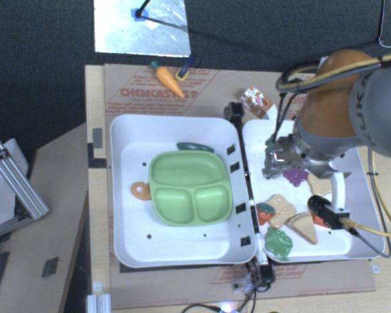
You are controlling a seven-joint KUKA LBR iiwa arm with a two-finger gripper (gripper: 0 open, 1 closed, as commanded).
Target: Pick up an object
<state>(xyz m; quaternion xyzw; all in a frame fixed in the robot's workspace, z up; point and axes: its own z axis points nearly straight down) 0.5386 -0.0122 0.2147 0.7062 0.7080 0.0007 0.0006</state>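
Observation:
My gripper (pixel 275 162) hangs low over the left part of the right bin (pixel 362 194), near the divider between the bins. A purple bunch of grapes (pixel 295 175) lies just to its right, partly under the wrist; I cannot tell whether they touch. In front of it lie a tan toast slice (pixel 283 207), a red strawberry-like piece (pixel 266 212), a bread wedge (pixel 303 227) and a green leaf (pixel 278 242). A pale flat piece (pixel 319 186) sits to the right of the grapes.
The left bin (pixel 127 240) holds a green divided plate (pixel 189 188), a small orange pretzel ring (pixel 141 190) and a dark green piece (pixel 195 147) behind the plate. Beyond the bins lie a carrot (pixel 169 81), a small snack packet (pixel 256 102) and a shiny sheet (pixel 141 18).

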